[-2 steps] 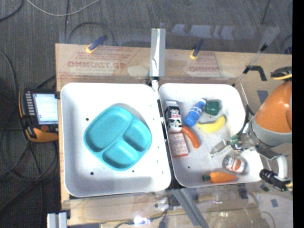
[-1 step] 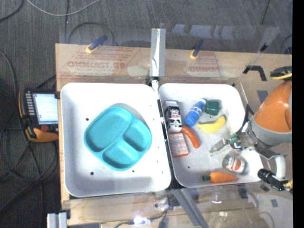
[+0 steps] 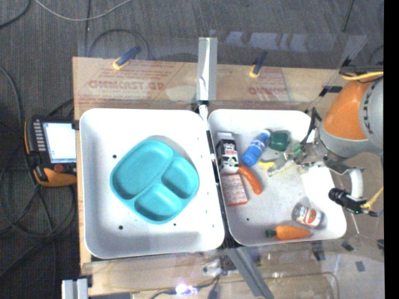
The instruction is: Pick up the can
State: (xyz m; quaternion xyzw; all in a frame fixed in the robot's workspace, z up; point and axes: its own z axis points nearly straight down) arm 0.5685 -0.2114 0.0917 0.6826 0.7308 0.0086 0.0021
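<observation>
- Lower right of frame: the can (image 3: 308, 216) lies on its side in the right bin (image 3: 324, 179), near its lower right corner; an orange carrot (image 3: 288, 232) lies just below it.
- Centre right: a red-labelled bottle (image 3: 232, 180), an orange sausage-shaped item (image 3: 250, 180) and a blue bottle (image 3: 255, 148) lie in the same bin.
- Upper right: the pincer (image 3: 298, 156) sits near a green object (image 3: 279, 140), well apart from the can; its state cannot be told.
- Left: a teal divided tray (image 3: 156, 179) rests in the left bin (image 3: 100, 136).
- Far left: a handheld pendant (image 3: 50, 148) beside the surface.
</observation>
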